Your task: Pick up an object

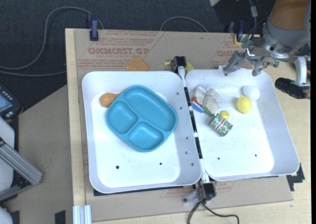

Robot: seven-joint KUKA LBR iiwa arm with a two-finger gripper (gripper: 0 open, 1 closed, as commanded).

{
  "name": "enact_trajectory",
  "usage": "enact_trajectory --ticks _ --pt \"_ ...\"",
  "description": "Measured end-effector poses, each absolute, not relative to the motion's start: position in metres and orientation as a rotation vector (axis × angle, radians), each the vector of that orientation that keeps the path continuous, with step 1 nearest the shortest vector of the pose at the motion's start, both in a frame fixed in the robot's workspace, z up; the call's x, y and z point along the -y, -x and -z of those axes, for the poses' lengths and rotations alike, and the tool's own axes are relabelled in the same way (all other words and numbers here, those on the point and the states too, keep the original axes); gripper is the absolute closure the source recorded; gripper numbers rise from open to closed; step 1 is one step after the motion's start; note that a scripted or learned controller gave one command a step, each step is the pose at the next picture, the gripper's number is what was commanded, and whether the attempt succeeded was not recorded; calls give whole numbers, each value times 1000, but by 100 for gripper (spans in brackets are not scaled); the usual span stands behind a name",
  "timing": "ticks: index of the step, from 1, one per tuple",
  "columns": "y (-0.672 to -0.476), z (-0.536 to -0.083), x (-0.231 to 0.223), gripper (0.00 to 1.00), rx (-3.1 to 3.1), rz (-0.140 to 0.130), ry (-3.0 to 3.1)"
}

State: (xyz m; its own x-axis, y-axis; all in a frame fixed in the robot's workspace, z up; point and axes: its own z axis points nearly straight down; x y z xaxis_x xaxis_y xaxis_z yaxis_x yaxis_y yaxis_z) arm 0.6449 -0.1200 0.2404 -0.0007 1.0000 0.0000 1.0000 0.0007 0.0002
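Note:
My gripper (244, 66) hangs open above the back edge of the right bin (256, 159), its two fingers spread apart with nothing between them. Below it in that bin lie a white ball (251, 92), a yellow ball (243, 104), a patterned packet (211, 100) with a red, white and blue item (198, 98) beside it, and a small green can (221, 124) with a yellow top. The white ball is the nearest object to the gripper, a little toward the front.
The left bin (123, 164) holds a blue divided plate (141, 117) and an orange object (106, 99) tucked at its back left. An orange piece (137, 64) lies on the cardboard behind the bins. Cables run across the dark floor behind.

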Motion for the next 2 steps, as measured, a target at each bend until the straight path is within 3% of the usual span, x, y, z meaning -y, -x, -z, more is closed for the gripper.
enact_trajectory --ticks 1,2 --pt "-628 -166 193 0 -2219 10 -2233" --pt "-629 -79 190 0 -2227 7 -2228"
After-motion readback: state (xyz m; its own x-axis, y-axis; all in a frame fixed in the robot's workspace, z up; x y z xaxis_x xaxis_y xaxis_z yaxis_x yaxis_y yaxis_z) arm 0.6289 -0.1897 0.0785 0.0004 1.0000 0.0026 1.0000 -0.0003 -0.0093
